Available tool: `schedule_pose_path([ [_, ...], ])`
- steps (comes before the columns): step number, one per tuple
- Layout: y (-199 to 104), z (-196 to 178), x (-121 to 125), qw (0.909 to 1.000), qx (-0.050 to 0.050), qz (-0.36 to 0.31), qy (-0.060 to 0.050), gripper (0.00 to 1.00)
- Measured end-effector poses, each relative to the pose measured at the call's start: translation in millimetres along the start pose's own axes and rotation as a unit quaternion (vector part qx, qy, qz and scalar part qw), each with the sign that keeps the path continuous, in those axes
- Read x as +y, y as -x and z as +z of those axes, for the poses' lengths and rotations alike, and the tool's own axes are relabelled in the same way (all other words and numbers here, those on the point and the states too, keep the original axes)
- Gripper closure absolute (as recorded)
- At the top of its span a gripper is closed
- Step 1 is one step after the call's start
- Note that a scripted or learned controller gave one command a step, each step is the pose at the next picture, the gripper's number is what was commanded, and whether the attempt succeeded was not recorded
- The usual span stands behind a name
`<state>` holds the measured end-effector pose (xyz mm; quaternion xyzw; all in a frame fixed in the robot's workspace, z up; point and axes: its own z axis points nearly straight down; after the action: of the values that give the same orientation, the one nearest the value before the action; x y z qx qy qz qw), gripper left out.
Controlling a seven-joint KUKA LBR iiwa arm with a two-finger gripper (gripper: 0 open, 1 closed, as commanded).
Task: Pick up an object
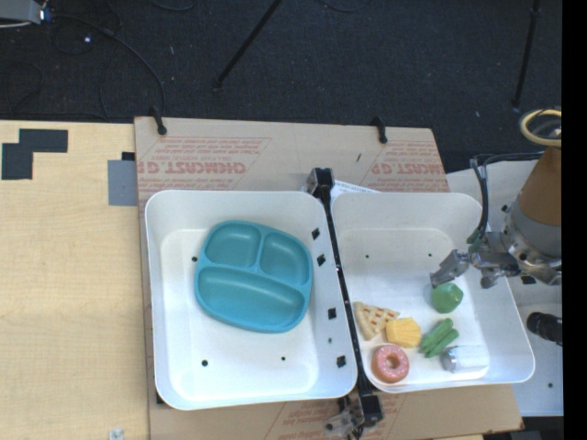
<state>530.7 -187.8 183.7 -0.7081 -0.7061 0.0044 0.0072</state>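
In the right bin (404,218), a round green toy (447,297) lies near the right wall. My gripper (469,272) hovers just above it, reaching in from the right. Its fingers (449,268) stand spread apart and open, with nothing between them. The green toy sits just below the left finger. Along the bin's front lie a waffle piece (373,319), a yellow toy (404,331), a long green vegetable (438,337) and a pink donut (392,364).
The left bin (174,356) holds a teal divided plate (254,275). A black divider (332,282) runs between the bins. A small grey piece (449,362) lies by the green vegetable. The far half of the right bin has bare floor.
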Motion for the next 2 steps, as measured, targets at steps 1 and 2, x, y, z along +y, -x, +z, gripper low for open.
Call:
schedule_pose_path([
  [1, -0.2, -7.5, 3.1, 1.0000, -0.001, -0.002, 0.006, 0.00],
  [2, -8.8, 48.0, -3.9, 1.0000, 0.000, -0.002, 0.004, 0.00],
])
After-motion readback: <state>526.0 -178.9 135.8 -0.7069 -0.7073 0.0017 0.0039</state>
